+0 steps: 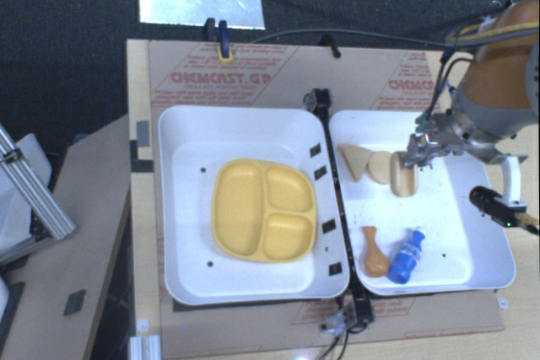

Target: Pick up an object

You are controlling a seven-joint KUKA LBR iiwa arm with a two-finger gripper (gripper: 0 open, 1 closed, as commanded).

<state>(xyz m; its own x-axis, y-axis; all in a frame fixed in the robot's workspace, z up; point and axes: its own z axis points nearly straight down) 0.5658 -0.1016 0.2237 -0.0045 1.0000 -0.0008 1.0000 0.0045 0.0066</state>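
I see my pincer [411, 158] over the right white bin [485, 265], just above a tan wooden block [403, 179]; I cannot tell its state.

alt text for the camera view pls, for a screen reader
The arm's gripper hangs over tan wooden pieces in the right bin, which also holds a blue bottle and an orange drumstick-shaped toy. The left bin holds a yellow divided plate.
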